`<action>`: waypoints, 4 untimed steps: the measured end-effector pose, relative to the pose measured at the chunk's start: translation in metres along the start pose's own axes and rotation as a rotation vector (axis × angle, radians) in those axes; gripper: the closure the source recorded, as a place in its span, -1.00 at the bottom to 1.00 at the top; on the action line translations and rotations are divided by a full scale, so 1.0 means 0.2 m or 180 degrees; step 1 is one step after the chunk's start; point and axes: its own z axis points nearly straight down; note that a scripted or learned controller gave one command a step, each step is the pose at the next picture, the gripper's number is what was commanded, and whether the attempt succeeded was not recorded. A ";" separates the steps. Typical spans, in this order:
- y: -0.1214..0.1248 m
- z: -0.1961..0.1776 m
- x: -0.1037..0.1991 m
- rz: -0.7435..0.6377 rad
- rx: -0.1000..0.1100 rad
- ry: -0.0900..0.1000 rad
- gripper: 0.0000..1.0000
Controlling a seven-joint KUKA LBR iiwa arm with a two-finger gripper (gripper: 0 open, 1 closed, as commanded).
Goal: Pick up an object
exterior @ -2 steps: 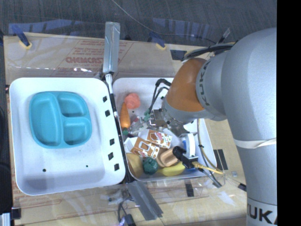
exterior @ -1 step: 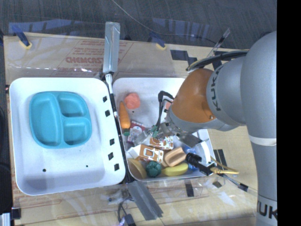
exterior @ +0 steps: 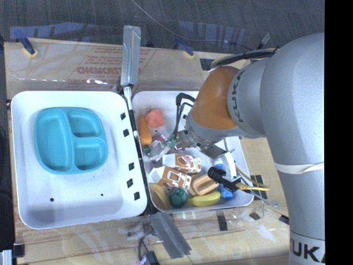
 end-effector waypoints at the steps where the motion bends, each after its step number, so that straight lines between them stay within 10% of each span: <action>1: 0.35 0.01 -0.13 -0.0906 0.0033 0.0019 -1.00; 3: -0.43 0.02 -0.22 -0.0255 0.0022 0.0005 -1.00; 4: -0.43 0.02 -0.10 -0.0415 0.0017 0.0007 -1.00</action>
